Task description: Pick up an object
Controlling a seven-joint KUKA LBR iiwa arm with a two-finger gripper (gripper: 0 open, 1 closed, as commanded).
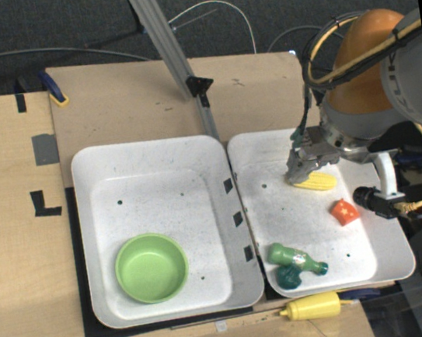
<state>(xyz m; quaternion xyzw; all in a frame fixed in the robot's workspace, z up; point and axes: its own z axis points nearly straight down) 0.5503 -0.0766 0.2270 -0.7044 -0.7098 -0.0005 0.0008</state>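
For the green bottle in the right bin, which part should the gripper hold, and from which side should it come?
Probably the body of the green bottle, from straight above. It lies on its side, slanting toward the bin's near edge, so the fingers should close across its width. The darker green piece touching it leaves less room there.

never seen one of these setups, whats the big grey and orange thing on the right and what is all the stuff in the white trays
That is a robot arm, grey with an orange band, reaching in from the right. The single camera is fixed above the bench and looks down at a slant.

At its tip is a two-finger gripper, lowered into the right white bin, right at a yellow toy corn cob. Whether it has actually grasped the corn cannot be told from here.

The same bin also holds a small orange block and a green toy bottle lying on its side. The left white bin holds a round light-green bowl. A yellow bottle-like object lies on the bench just in front of the bins.
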